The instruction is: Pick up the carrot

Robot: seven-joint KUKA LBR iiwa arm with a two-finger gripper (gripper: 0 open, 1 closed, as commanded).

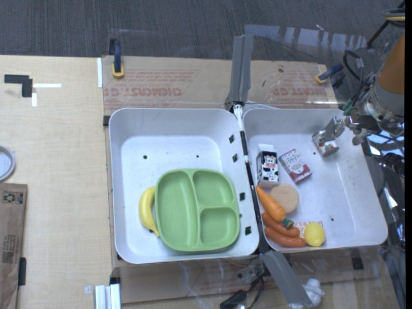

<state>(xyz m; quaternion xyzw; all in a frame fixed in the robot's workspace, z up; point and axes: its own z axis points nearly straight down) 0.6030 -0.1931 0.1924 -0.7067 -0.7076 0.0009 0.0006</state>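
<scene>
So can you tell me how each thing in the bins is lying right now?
carrot: lying slanted, loose in the right bin, beside the round cracker
round cracker: flat on the bin floor
green tray: right way up in the left bin
banana: lying tucked against the green tray's left edge
milk carton: lying near the divider
lemon: resting at the front of the right bin
gripper: above the right bin's back, apart from the carrot
</scene>
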